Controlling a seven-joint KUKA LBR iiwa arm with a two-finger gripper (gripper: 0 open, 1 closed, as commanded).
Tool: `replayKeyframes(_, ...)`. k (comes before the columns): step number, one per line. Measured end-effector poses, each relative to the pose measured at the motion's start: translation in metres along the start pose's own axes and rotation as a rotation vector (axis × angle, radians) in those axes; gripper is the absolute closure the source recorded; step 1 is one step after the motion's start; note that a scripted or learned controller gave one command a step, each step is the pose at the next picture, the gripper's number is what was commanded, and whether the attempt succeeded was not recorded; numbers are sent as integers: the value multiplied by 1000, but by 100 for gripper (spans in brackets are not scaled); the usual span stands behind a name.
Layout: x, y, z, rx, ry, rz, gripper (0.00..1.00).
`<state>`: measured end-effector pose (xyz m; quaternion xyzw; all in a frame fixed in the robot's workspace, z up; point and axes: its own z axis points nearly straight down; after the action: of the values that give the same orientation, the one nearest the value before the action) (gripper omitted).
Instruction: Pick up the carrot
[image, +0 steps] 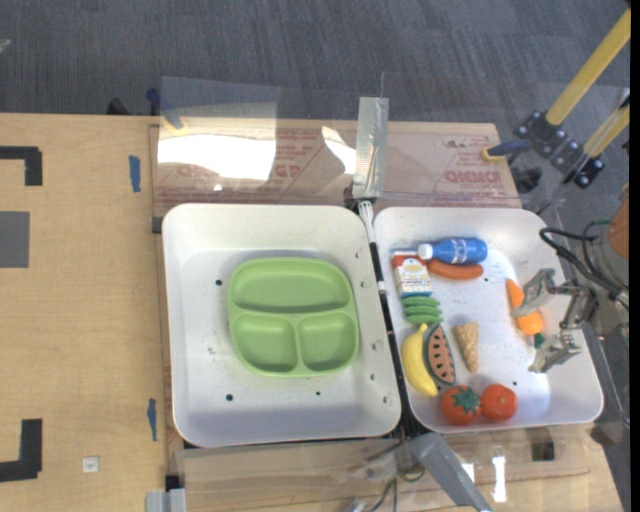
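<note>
Camera view from above shows the gripper (550, 315) low over the right side of the right bin (590, 400), with its thin metal fingers (540, 285) spread apart, one toward the far side and one toward the near side. The carrot (525, 310), orange and small, lies against the bin floor just left of the gripper, close to the far finger; it seems to sit beside the opening, not squarely between the tips, so nothing is pinched yet.

To the left of the carrot are a cone (467, 345), a watermelon slice (440, 355) and a banana (418, 362). Two tomatoes (478, 403) sit at the near edge, and a blue bottle (455, 249) with a sausage (457, 269) lies at the far side. The left bin (190, 300) holds a green divided plate (293, 316).

The main risk, as I judge it, is a miss: if the fingers close where they are, they may clip the carrot's end and push it left instead of trapping it. The carrot is tapered and smooth, so a pinch near its narrow end could squirt it out. The bin's sloped right wall is close too, and a finger could scrape it and stop short of the floor.
</note>
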<state>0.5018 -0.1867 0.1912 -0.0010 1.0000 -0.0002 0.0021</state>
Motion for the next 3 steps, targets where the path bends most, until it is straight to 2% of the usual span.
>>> replayKeyframes(1, -38, -13, 95, 1, -3, -67, 0)
replayKeyframes(2, -40, -11, 85, 1, -7, -69, 100)
replayKeyframes(3, 15, -29, 101, 4, -10, -287, 100)
